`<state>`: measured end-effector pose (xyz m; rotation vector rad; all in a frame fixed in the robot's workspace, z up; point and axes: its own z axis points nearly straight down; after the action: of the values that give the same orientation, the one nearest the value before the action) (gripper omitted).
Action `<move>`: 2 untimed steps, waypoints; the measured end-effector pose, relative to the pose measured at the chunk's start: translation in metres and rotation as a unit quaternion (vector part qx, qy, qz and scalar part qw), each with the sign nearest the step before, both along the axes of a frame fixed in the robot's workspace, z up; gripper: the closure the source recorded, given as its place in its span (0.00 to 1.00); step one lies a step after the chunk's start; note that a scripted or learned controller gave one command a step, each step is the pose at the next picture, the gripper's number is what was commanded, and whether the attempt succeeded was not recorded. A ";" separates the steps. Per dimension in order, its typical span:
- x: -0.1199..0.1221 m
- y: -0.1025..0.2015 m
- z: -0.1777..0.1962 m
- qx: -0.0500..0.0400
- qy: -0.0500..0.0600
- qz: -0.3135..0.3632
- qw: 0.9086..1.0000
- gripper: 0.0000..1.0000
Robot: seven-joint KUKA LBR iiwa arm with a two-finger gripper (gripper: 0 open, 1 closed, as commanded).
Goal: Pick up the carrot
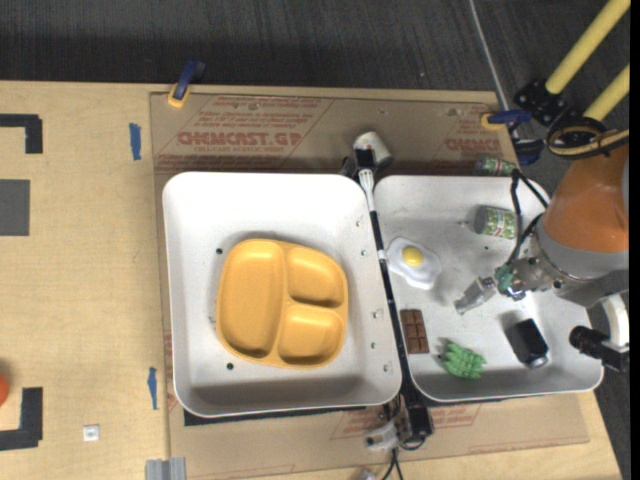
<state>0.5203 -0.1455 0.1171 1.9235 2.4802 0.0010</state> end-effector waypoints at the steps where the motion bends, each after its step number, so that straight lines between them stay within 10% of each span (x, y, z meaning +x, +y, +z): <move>1: -0.040 0.048 -0.031 0.000 0.000 0.066 0.998 0.00; 2: 0.043 0.042 0.002 0.000 0.001 0.102 0.995 0.00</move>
<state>0.5628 -0.1034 0.1194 1.6602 2.6655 0.0013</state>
